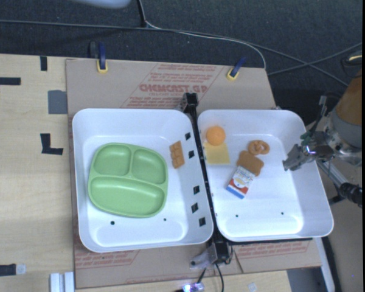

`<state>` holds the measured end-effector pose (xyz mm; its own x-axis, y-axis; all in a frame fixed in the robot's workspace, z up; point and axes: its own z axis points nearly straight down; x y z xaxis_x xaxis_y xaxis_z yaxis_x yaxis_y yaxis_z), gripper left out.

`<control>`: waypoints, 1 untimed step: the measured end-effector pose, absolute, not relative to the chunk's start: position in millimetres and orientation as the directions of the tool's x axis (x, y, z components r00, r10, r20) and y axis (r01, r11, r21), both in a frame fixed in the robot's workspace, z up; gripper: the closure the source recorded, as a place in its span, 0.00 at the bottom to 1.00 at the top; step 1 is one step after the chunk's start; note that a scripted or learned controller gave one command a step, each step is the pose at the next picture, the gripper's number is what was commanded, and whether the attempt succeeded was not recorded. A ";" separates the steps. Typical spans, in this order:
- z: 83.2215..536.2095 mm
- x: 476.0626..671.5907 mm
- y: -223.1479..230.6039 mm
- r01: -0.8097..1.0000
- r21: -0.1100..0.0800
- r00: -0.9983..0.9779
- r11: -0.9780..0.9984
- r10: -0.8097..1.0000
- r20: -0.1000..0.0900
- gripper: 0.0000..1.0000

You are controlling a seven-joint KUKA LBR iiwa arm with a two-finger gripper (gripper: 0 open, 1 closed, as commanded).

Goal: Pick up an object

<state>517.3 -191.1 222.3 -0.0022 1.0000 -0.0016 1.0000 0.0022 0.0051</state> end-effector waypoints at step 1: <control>276.4 509.8 -185.1 1.000 0.004 -0.003 0.003 1.000 -0.001 1.00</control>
<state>509.8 -185.1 276.4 -0.0026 1.0000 -0.0015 1.0000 0.0026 0.0042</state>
